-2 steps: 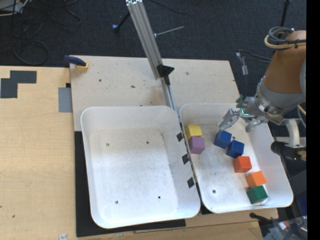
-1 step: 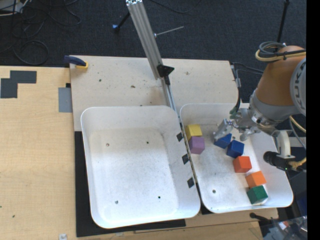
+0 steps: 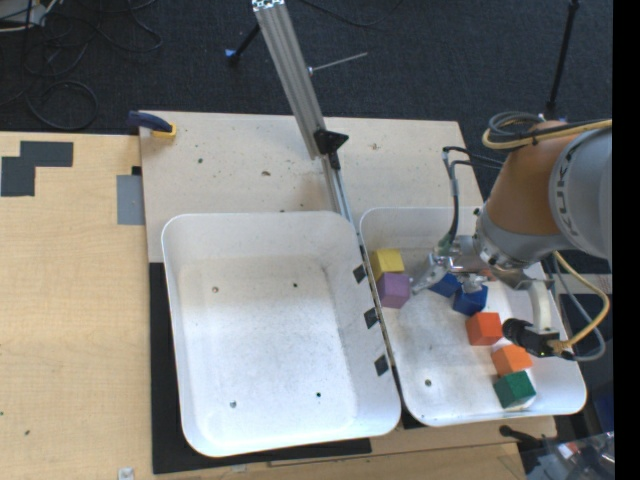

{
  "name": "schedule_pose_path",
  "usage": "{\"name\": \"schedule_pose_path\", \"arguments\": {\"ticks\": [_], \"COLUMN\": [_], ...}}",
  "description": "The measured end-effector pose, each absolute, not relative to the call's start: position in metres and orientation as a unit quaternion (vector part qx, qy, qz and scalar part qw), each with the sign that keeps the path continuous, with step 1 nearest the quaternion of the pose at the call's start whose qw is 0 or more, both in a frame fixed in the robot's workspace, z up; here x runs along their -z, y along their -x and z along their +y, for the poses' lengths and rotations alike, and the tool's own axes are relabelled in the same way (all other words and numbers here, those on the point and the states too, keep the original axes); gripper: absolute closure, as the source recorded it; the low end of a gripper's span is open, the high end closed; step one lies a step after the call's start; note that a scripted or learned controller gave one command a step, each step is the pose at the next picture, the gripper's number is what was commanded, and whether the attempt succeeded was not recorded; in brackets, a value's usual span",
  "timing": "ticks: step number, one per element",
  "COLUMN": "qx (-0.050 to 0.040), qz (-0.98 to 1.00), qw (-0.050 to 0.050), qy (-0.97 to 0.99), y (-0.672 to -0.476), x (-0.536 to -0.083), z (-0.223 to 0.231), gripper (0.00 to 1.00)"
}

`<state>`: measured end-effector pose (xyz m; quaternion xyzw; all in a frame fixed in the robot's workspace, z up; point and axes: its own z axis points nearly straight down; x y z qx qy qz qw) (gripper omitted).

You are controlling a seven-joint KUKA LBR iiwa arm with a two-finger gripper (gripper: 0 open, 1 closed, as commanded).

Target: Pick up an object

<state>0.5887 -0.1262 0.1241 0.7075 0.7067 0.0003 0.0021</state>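
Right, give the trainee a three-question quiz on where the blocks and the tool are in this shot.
1. True or false: every block lies in the right bin.
2. Which block touches the yellow block? A) green B) purple C) red
3. Fill in: the block nearest the camera-side rim of the right bin is ____.

Key
1. True. All blocks sit in the right bin beside the left bin.
2. B. The purple block sits against the yellow one; the red block and orange block lie apart from it.
3. Green.
The tool is over the blue blocks.
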Motion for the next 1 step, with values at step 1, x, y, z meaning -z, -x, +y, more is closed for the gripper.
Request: {"name": "schedule_pose_path", "arguments": {"ticks": [1], "qx": [0.0004], "qz": [0.705], "qw": [0.001], "qy": [-0.709], "y": [-0.5897], "x": [-0.0915], "z": [-0.127], "gripper": [0.0]}}
